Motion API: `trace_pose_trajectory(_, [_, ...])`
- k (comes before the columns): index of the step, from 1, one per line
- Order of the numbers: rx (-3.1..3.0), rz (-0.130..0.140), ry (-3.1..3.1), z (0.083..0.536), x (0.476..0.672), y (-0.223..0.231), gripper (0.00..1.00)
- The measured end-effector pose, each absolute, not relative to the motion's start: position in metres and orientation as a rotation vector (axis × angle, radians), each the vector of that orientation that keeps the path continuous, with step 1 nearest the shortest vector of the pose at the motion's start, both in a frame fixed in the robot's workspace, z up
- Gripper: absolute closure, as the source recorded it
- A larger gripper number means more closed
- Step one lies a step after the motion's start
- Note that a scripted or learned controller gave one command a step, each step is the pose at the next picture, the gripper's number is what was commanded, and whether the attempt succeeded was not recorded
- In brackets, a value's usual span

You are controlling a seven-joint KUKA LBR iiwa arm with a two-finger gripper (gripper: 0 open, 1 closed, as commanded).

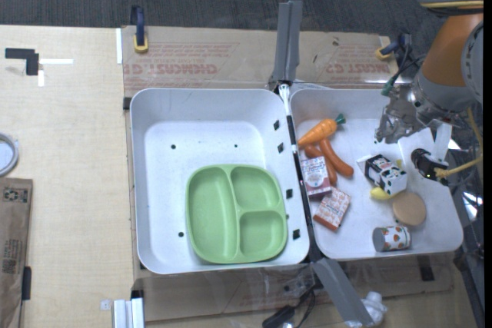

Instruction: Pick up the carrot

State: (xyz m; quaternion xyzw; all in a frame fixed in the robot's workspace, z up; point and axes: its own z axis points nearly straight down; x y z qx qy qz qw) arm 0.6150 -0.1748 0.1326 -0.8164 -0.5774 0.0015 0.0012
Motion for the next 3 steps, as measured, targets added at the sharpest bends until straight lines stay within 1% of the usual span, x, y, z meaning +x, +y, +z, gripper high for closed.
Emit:
trace_pose_trajectory(1, [-2.717,0.005,-1.572,0.156,0.578,-0.197,0.00])
trace_pose_trajectory(2, [-2.539,0.006,-1.845,0.120,0.596,-0.124,0.00])
trace_pose_trajectory(3, [-2.403,0.003,-2.026,0.092,0.659,-0.096,0.00])
